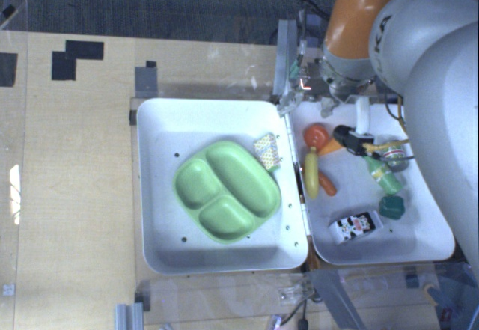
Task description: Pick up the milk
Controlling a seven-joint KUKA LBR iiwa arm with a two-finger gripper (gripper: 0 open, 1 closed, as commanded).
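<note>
- I see the milk carton [353,227] lying on its side near the right bin's [419,250] front edge.
- The gripper [329,100] hangs over that bin's back edge, well apart from the carton; I cannot tell its fingers' state.

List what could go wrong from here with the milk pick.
1. The milk carton lies flat near the right bin's front wall, so the fingers may slide off it.
2. A teal block sits close beside it and could get knocked or grabbed instead.
3. The gripper hangs at the far end, above the carrot and corn.
</note>
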